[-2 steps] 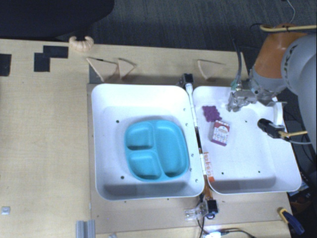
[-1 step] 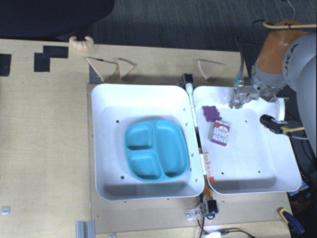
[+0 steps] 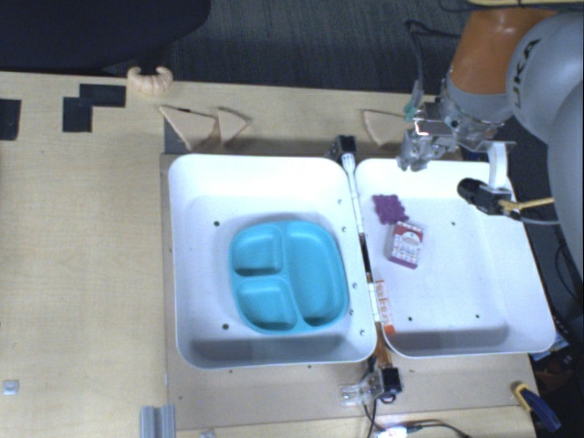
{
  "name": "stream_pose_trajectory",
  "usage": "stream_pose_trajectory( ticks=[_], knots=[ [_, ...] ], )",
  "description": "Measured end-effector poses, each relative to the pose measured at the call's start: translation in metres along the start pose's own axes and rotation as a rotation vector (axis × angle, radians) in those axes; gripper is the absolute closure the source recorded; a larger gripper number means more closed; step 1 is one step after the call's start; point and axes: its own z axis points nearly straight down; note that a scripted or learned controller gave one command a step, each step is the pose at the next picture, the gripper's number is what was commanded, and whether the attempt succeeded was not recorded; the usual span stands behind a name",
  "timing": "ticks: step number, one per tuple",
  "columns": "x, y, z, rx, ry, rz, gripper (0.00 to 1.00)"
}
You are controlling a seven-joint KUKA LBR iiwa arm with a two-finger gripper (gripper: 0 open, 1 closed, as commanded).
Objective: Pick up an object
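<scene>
Two small objects lie in the right white bin point(image 3: 474, 281), toward its left side. One is a purple lumpy piece point(image 3: 390, 208) like a bunch of grapes. Just below it lies a small red and white packet point(image 3: 406, 244), slightly tilted. My gripper point(image 3: 413, 159) hangs over the far left corner of the right bin, above and a little right of the purple piece, well apart from both objects. Nothing shows held in it. The grey arm with its orange band point(image 3: 484, 48) comes in from the upper right.
In the left white bin point(image 3: 187, 245) lies a blue divided plate point(image 3: 287, 276) with three compartments. A black fitting with a cable point(image 3: 481, 194) sticks out over the right bin's far right side. The divider between the bins point(image 3: 360, 245) runs just left of the objects.
</scene>
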Motion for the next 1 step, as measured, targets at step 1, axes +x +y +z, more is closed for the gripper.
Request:
stream_pose_trajectory(
  ticks=[1],
  knots=[
    [-0.0012,-0.0009,0.0014,0.003,0.0,0.002,0.0]
  ],
)
